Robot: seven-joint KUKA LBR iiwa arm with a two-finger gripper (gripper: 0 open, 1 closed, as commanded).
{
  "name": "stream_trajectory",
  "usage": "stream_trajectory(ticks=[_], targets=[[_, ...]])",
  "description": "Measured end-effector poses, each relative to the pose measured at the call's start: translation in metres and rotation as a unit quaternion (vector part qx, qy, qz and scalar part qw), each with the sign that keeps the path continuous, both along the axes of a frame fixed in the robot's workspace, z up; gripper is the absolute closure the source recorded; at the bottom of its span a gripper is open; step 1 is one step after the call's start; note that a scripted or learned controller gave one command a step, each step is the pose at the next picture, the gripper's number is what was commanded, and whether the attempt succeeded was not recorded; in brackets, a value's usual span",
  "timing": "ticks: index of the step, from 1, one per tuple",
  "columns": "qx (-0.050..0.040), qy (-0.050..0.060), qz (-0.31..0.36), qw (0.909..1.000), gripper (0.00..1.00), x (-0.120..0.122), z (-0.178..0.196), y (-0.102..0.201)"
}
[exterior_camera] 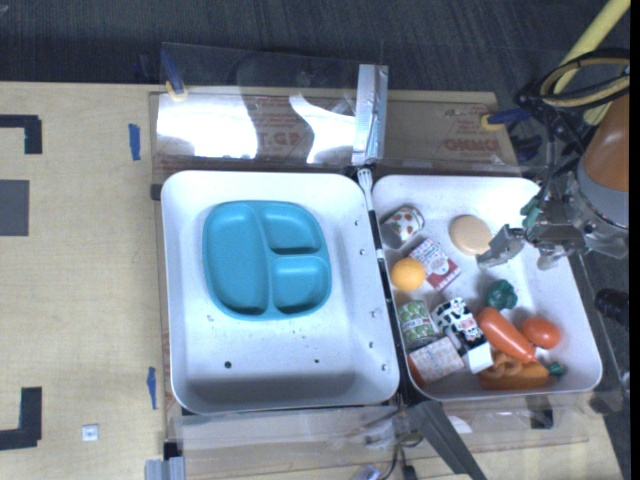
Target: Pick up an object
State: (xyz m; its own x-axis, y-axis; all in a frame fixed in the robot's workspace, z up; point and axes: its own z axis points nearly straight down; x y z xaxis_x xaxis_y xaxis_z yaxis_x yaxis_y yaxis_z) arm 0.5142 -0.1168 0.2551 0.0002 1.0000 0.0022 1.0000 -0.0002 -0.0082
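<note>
Reaching Over the Toy Food, Nothing Picked Yet

Looking from the left, I see the left bin [190,268] first. It has a blue tray [267,258] with three parts lying flat in it. That tray is not near my arm.

Next comes the right bin [585,298], and this is where the small things are. On its left side I see a round orange ball [407,274], a small red and white packet [435,260] touching it, and a green can [414,319] just below. A black and white cow carton [460,320] lies beside the can. A tan round biscuit [469,233] sits near the top. Lower right, a carrot [507,335] lies tilted next to a red tomato [541,332], with a green broccoli piece [501,294] just above them.

My gripper [520,240] hangs over the upper right part of this bin, just beside the biscuit. I cannot tell if its fingers are open or closed, and I see nothing between them. The grey arm [600,213] comes in from the right, with its orange band [608,153] up high.

I think I am at the reaching step. No thing is lifted yet. Next I must choose one thing, maybe the biscuit or the broccoli since they are close, go straight down over it, and squeeze. The things are packed close, so I could bump a neighbor.
</note>
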Motion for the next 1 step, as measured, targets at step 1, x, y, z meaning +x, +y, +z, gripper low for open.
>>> stream_trajectory(ticks=[1], targets=[[0.0000, 0.003, -0.018, 0.9998, 0.00, -0.0147, -0.1035, -0.0504]])
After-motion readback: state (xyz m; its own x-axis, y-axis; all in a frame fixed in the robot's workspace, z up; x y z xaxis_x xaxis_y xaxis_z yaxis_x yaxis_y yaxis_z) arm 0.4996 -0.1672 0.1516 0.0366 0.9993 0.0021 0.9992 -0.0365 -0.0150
